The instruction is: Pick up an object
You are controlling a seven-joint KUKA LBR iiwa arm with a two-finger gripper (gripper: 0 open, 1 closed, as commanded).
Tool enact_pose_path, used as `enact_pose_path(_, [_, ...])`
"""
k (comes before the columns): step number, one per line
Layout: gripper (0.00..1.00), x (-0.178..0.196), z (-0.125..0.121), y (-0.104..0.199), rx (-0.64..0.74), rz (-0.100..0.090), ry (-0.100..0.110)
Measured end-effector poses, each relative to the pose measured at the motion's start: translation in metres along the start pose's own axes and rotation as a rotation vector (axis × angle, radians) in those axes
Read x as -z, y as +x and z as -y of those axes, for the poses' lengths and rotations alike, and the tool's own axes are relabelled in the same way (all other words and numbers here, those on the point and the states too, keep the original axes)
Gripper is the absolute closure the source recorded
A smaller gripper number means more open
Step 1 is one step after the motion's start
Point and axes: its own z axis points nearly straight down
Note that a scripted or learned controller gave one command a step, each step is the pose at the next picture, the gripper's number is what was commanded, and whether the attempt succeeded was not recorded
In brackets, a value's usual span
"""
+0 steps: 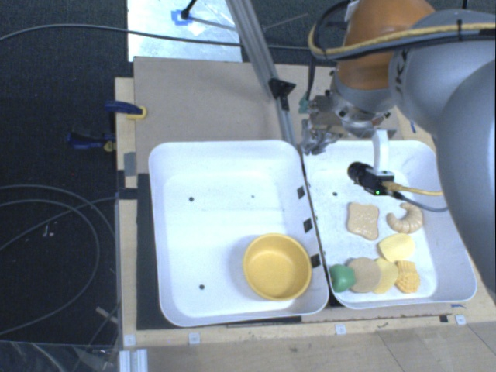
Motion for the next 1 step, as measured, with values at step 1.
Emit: enact_pose_path(1, [1.0, -0.0101, -0.0037, 0.056, 0.0, 0.0, 0.001])
